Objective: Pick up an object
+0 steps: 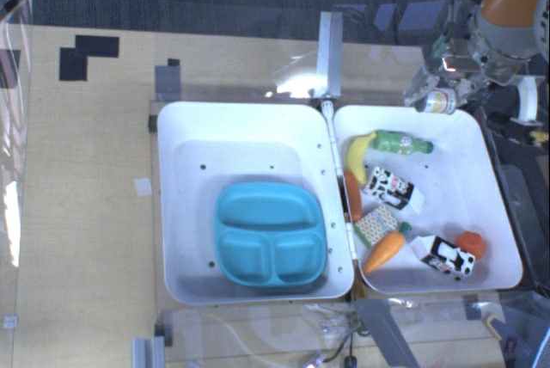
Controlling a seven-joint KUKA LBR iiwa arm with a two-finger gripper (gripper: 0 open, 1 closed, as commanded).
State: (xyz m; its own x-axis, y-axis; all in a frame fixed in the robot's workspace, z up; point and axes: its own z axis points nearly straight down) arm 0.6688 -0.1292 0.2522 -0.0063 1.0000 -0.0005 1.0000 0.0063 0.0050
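Observation:
My gripper (440, 91) hangs over the back rim of the right bin (494, 186), at the view's upper right. A small pale cylinder with a yellowish end, like a little can (440, 103), sits between its fingers, lifted off the bin floor. Below it in the bin lie a green bottle (400, 143), a banana (357, 156), a black-and-white carton (388, 187), a checkered packet (376, 226), a carrot (384, 249), a second black-and-white carton (448, 257) and a red-orange round fruit (471, 243).
The left bin (198, 151) holds a blue divided plate (271, 233). A thin reddish object (352, 196) lies along the divider between the bins. A metal post (331, 52) stands behind the bins. Cables run over the dark floor at the back.

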